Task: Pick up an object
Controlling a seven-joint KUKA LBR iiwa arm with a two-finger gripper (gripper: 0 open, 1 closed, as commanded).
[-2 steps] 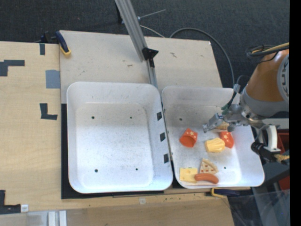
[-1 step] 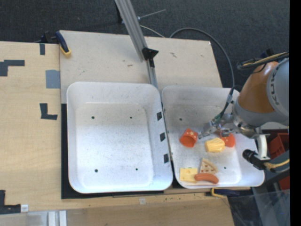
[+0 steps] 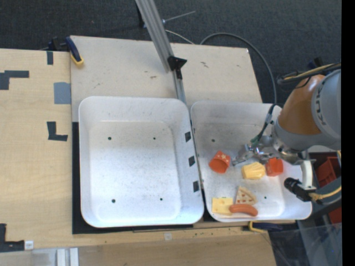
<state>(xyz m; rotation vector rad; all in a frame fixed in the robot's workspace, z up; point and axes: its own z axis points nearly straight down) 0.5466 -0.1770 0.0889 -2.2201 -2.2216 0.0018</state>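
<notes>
A pale yellow block-shaped toy [image 3: 254, 172] lies in the right white bin [image 3: 233, 115], toward its right edge, just below the grey two-finger gripper [image 3: 248, 155]; whether that gripper is open or closed cannot be told. An orange-red chunk [image 3: 274, 167] sits just beside the block's right. A small orange cup [image 3: 219, 163] lies near the bin's middle. By the front edge rest a yellow slab [image 3: 222, 205], a pizza-slice toy [image 3: 244, 195] and a red sausage [image 3: 243, 209]. The left white bin [image 3: 133, 107] adjoins.

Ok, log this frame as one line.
arm: over right bin | gripper: low beside yellow block | grasp: none seen | left bin
</notes>
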